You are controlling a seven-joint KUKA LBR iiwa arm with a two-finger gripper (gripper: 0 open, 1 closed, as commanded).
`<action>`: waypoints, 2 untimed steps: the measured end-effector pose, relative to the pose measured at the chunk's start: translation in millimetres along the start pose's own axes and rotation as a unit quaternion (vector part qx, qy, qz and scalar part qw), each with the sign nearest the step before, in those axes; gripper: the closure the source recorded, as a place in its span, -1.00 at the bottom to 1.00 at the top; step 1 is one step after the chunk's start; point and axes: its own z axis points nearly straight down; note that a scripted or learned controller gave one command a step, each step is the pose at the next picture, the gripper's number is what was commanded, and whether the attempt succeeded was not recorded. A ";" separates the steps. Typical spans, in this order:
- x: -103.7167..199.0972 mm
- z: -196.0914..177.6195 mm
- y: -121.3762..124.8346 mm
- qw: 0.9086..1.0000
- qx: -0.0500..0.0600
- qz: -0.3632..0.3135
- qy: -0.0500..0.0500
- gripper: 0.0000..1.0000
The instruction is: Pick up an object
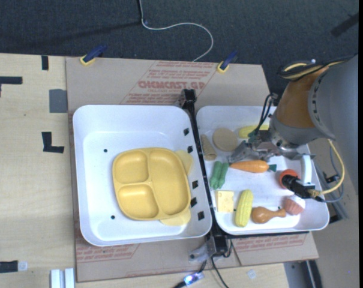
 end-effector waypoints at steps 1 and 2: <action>-0.1 -10.8 0.5 1.000 -0.001 0.000 0.000 1.00; 1.3 -52.5 0.4 1.000 -0.001 0.000 0.001 1.00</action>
